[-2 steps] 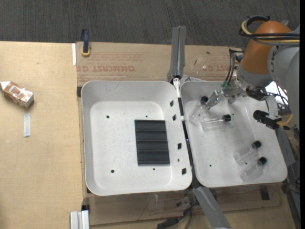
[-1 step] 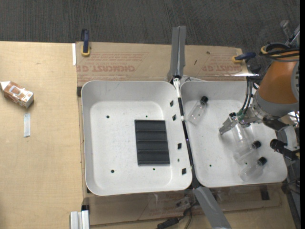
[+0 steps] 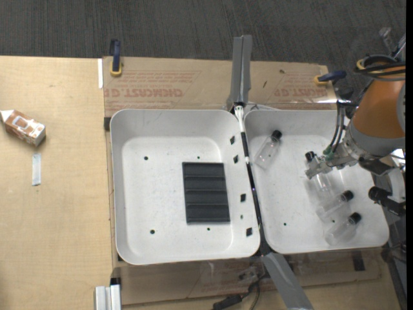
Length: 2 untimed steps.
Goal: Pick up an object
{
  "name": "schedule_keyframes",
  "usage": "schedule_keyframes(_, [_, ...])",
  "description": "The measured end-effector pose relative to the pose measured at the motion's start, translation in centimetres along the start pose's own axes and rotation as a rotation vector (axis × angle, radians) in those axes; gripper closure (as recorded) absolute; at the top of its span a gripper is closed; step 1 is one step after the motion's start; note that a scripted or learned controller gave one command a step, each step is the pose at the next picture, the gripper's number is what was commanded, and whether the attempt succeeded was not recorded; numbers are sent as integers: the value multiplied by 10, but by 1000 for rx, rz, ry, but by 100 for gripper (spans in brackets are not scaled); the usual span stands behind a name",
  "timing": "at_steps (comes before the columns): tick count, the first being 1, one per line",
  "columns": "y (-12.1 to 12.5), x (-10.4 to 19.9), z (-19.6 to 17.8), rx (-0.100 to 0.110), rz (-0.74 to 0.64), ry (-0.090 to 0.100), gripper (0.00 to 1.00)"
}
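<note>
The gripper hangs low in the right bin, its grip state impossible to tell. Clear vials lie clustered just beneath and beside it, likely targets.

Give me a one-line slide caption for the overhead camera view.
KUKA arm's gripper reaches among clear bottles in the right bin; a black ribbed block lies in the left bin.

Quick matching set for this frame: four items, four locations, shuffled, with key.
Items:
1. black ridged block
2. clear vial with black cap
3. small printed box
4. blue clamp

Locations:
A. on the wooden bench, left of both bins
B. in the left bin
C. on the cardboard's top left corner
D. in the right bin, near the divider

Pairs: 1-B, 2-D, 3-A, 4-C
</note>
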State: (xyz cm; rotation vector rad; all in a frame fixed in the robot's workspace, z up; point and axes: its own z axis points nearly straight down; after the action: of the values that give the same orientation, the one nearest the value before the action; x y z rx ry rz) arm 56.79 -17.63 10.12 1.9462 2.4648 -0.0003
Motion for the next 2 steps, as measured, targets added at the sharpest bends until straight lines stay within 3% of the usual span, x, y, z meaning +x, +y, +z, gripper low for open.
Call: schedule_keyframes(2, [119,108,-90,2,-29,0,100])
